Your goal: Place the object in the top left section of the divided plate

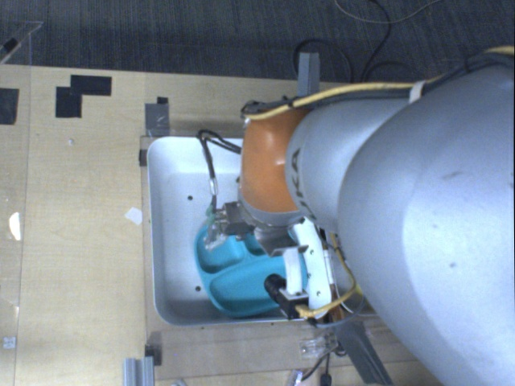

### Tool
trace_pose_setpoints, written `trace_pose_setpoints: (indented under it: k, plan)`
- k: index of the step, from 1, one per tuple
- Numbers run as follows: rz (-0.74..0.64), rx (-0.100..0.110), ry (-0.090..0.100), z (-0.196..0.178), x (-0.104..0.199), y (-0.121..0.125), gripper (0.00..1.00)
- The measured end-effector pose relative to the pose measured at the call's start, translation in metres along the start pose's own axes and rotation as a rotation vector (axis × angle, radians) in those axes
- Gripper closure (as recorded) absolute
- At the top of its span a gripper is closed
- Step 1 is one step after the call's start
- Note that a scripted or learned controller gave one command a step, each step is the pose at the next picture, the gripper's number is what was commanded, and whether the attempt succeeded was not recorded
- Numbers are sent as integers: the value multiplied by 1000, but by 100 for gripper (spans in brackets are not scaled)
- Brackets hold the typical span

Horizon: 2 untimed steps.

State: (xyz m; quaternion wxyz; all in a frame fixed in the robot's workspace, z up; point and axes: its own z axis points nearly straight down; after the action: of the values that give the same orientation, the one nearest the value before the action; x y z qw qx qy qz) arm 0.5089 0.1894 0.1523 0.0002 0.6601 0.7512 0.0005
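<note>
Plate [237, 284] lies in the bin [173, 215] beneath the claw [216, 233]; claw's state unclear.

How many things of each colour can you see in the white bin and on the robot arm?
Blue: 1, the divided plate
White: 1, the bin
Orange: 1, the band on the arm
Grey: 1, the arm
Total: 4

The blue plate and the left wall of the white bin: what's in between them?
Just bare white bin floor, seen in the camera view, between the blue plate and the left wall.
</note>
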Motion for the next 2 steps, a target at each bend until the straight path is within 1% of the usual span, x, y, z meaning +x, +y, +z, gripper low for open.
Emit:
trace_pose_setpoints:
  k: [1,2]
  plan:
    - [-329,-12,1,40,35,55,0]
    - [-330,-19,0,28,35,57,100]
